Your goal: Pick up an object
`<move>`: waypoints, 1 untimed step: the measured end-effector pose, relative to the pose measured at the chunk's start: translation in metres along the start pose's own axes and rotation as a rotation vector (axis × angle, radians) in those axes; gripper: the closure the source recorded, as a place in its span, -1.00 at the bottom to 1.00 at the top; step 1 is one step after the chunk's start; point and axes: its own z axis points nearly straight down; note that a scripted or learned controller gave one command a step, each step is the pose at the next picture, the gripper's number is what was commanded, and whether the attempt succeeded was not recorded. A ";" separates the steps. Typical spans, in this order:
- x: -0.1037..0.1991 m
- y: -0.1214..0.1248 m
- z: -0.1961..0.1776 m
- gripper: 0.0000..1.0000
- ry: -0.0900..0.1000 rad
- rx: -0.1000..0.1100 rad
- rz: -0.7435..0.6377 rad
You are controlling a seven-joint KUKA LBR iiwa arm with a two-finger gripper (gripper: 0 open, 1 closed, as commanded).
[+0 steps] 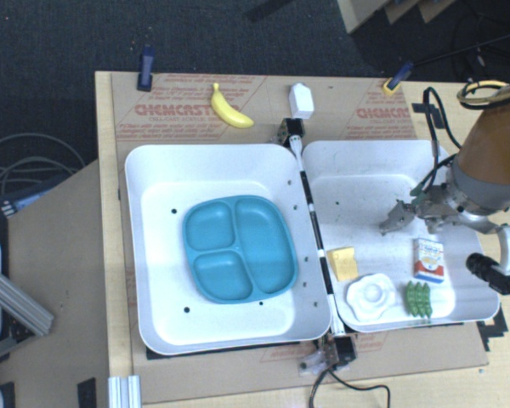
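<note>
I find the gripper (401,217) low over the bare upper middle of the right bin (357,161), reaching in from the right. It reads as a small grey cluster, too small and blurred for me to judge its opening, so I cannot tell its state. I see nothing held in it.

Candidate objects lie along the near part of that bin, all apart from the gripper: a yellow block (343,263) by the divider, a white round lid-like piece (371,297) just below it, a small green bunch-shaped toy (417,299) near the front rim, and a white carton with red and blue print (428,258) just above the toy. The left bin (153,185) carries a blue divided plate (238,248). A banana (230,109) lies on the tabletop (187,109) beyond the bins.

Risks as I judge them:
- A descent where the gripper now stands would close on bare bin floor, since no object lies beneath it.
- The carton and the green toy sit close together; a grasp at either could nudge the other or catch both.
- The white piece looks low and broad and may slip out of a pinch.
- The yellow block sits near the divider, leaving little clearance on that side.
- The toy is near the front rim, which could foul a descent.
</note>
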 end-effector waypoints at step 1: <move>-0.030 -0.060 0.046 -1.00 -0.003 -0.008 -0.001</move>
